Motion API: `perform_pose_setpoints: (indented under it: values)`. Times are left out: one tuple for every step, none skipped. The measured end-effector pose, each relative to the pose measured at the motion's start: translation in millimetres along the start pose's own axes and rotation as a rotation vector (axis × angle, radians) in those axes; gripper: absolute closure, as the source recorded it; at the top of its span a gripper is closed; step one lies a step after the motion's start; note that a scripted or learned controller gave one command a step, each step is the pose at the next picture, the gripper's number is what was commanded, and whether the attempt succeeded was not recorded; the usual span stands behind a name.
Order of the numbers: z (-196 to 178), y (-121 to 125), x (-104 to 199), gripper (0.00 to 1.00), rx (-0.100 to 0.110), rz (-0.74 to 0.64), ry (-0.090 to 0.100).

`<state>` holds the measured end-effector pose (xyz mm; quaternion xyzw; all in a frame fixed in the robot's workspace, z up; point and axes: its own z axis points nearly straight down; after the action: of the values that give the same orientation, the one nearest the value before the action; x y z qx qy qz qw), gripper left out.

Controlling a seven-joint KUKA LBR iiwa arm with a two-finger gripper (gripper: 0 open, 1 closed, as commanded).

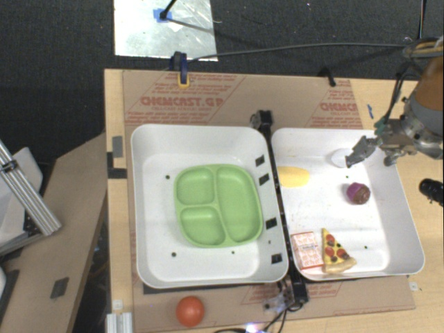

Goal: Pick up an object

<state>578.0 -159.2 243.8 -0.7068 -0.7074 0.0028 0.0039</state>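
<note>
The bench (pixel 229 92) is lying under its brown printed board, bearing two white bins side by side. The left bin (pixel 149 186) is holding a green divided plate (pixel 218 205), sitting roughly at its middle. The right bin (pixel 399 220) is holding the smaller things. The grey arm (pixel 423 109) is reaching in from the right, over the right bin's far right corner.

Its pincer (pixel 371 151) is hanging over the upper right part of the right bin, with the two dark fingers (pixel 357 151) standing apart and nothing sitting between them.

A pizza slice (pixel 335 252) and a small red-and-white packet (pixel 306 250) are lying side by side at the near edge of that bin, well apart from the pincer. A yellow object (pixel 293 177) is lying by the bin's left wall. A purple object (pixel 358 193) is sitting just below the pincer, near it but not touching. An orange-red ball (pixel 190 311) is resting on the board, outside the bins, in front of the left one.
</note>
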Motion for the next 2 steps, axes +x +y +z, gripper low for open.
perform_pose_setpoints:
  values:
    - [-6,2,0,0.00,-0.011,-0.002,-0.002]
    - [56,0,1,0.00,-0.006,-0.001,-0.001]
